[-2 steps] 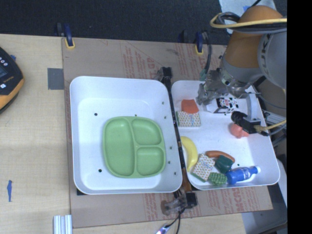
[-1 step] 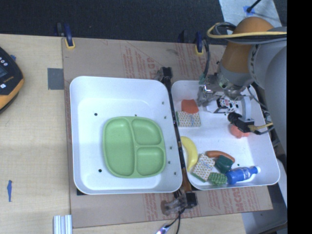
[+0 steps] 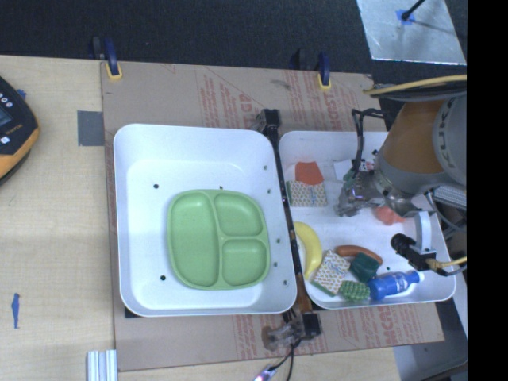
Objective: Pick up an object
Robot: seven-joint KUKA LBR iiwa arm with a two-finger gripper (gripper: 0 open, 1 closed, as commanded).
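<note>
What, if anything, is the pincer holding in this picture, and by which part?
It cannot be told. The pincer hangs low in the right bin, near the orange block, but no object shows clearly between its tips.

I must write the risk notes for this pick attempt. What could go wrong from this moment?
1. The two-finger gripper hangs over a bare part of the right white bin, between the orange block and a small pink piece; closing there may catch nothing.
2. The yellow banana, patterned packets, brown sausage and blue bottle lie crowded together, so a grasp there may knock neighbours.
</note>
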